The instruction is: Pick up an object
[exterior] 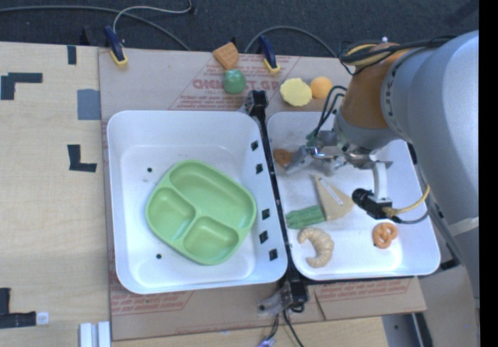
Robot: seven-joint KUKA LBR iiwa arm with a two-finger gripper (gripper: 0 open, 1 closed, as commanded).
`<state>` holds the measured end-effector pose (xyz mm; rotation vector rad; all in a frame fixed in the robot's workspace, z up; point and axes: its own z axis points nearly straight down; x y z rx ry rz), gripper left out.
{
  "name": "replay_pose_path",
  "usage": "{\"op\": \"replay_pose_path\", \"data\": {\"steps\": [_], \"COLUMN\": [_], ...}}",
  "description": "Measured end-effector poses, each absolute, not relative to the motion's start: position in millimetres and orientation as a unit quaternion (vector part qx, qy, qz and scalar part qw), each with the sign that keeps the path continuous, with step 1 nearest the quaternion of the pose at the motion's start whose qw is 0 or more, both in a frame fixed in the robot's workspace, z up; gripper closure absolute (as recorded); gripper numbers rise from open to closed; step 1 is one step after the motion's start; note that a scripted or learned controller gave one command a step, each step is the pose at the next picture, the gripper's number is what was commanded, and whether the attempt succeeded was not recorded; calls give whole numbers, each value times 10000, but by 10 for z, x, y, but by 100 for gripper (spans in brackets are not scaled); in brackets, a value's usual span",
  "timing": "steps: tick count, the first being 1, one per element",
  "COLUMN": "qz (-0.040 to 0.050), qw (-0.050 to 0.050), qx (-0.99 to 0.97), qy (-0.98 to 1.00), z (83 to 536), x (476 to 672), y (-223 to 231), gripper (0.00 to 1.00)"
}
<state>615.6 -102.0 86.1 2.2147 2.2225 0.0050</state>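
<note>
The hand is hovering low in the right bin, reaching toward a small brown piece. Finger state: cannot tell. Next, in my judgement: closing squarely on it.

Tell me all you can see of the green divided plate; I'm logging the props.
The green divided plate is pale green, looks like moulded plastic, has rounded corners and three shallow compartments, one long and two smaller. It lies flat, turned at a slant, on the floor of the left white bin, with nothing in it and nothing touching it.
</note>
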Motion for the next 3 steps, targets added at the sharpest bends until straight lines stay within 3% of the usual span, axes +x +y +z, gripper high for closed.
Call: {"op": "replay_pose_path", "data": {"steps": [1, 2, 3], "qz": [5, -2, 8], "qw": [9, 13, 1], "qx": [7063, 7060, 7061], "qy": [7079, 7082, 7081], "z": [852, 954, 1850], "x": [6602, 6602, 6544], "y": [-928, -930, -101], "gripper": [0, 100, 100]}}
